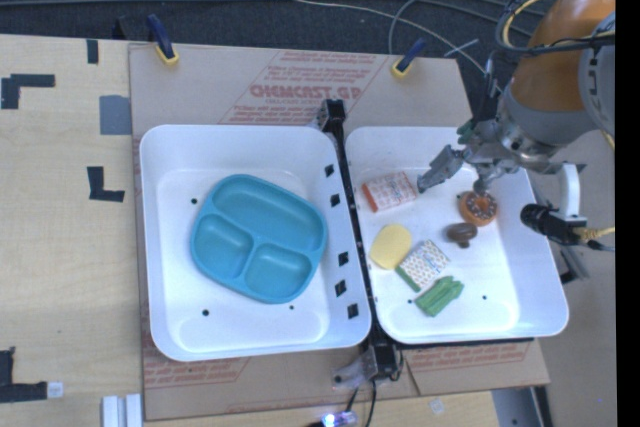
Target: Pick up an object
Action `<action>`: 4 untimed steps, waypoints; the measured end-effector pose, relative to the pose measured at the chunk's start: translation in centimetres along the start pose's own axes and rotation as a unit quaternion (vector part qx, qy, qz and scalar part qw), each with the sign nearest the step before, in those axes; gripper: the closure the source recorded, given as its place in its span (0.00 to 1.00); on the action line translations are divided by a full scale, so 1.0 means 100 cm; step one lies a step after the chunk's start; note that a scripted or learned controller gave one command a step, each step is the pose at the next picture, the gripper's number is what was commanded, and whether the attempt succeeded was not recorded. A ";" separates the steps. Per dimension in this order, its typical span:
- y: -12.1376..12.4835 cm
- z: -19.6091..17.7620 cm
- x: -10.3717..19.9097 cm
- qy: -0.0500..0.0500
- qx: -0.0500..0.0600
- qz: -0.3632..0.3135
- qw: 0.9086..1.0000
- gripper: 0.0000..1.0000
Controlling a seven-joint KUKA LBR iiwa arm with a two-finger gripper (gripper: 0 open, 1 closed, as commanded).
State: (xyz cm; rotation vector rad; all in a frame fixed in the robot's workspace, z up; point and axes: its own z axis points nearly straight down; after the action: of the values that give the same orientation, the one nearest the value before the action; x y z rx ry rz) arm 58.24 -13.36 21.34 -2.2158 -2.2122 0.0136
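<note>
Over the right bin [540,315] you see the gripper [462,173] hanging with its two dark metal fingers spread apart, one slanting left toward the orange-and-white packet [389,191], the other pointing down just above the round brown doughnut-like piece [478,207]. Nothing sits between the fingers. Your candidates all lie loose on the smooth white plastic floor of that bin: the flat rectangular packet near the divider, the ridged little disc, a dull grey-brown lump [461,234] just below it, a soft-looking yellow rounded block [390,246], a speckled white square with a green edge [423,264], and a bumpy green piece [439,296] nearest the front wall. Across the divider, the left bin [160,245] holds a glossy blue tray [259,237] with three moulded compartments, lying tilted. Both bins rest on a brown cardboard sheet [290,85].
</note>
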 end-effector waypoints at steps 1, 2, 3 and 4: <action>0.003 -0.006 0.000 -0.001 -0.006 -0.001 1.000 0.00; 0.002 0.058 0.000 -0.001 -0.003 -0.001 1.000 0.00; -0.009 0.111 0.001 0.000 -0.003 -0.001 1.000 0.00; -0.008 0.129 0.001 -0.001 -0.006 -0.002 1.000 0.00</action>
State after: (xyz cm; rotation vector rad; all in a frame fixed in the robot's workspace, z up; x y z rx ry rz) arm 57.25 -13.21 8.46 -2.2201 -2.2234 0.0023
